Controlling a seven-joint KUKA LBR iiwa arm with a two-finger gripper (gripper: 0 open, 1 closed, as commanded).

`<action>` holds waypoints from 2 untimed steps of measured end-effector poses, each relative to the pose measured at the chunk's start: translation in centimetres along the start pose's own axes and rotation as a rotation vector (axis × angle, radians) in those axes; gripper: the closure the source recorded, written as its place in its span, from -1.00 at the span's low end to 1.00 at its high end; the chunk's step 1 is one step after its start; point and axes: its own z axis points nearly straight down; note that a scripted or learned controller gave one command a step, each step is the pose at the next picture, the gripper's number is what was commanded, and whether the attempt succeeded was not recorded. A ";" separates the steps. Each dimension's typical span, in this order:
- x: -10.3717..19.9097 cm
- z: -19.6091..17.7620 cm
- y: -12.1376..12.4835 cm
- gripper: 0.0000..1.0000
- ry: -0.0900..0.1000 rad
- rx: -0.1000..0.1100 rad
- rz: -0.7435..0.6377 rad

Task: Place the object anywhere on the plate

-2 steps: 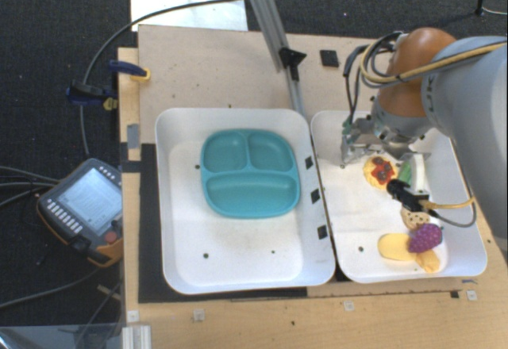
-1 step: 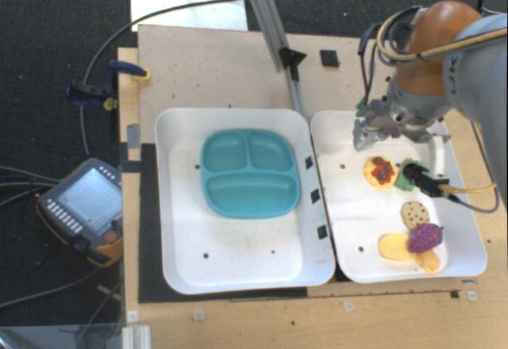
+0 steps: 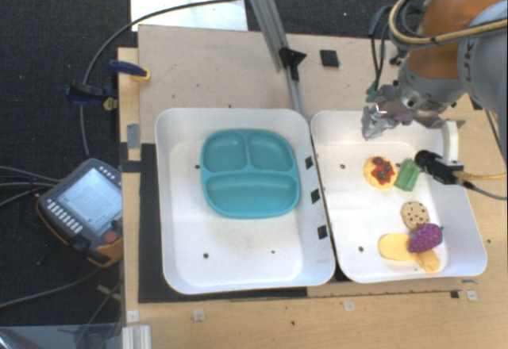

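Toy food (image 3: 405,212) lies scattered in the right-hand white bin (image 3: 341,181): a round yellow pizza piece (image 3: 379,171) with red topping, a green block (image 3: 408,175) just beside it on its right, a speckled cookie (image 3: 413,214) below those, and near the bin's lower right corner a purple grape bunch (image 3: 425,237) resting on a pale yellow piece (image 3: 397,247).

None of these sits between the fingers of the gripper (image 3: 375,126), which hangs over the upper part of the same bin, above and slightly left of the pizza piece and apart from it. Its dark tip points down toward the bin floor; from this slanted overhead view I cannot tell how wide its jaws stand. The grey arm with its orange band (image 3: 456,6) comes in from the upper right.

A teal divided plate (image 3: 250,173), with two small compartments at the top and one long one below, rests in the upper half of the left-hand white bin (image 3: 182,260). Well apart from the gripper, it lies across the seam where the two bins meet.

A teach pendant (image 3: 83,209) lies on the dark floor to the left of the bench.
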 end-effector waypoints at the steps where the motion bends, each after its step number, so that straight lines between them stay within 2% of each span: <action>1: 3.8 0.3 -2.8 1.00 0.002 0.008 -0.003; 2: 8.4 0.7 -5.7 1.00 0.003 0.009 -0.005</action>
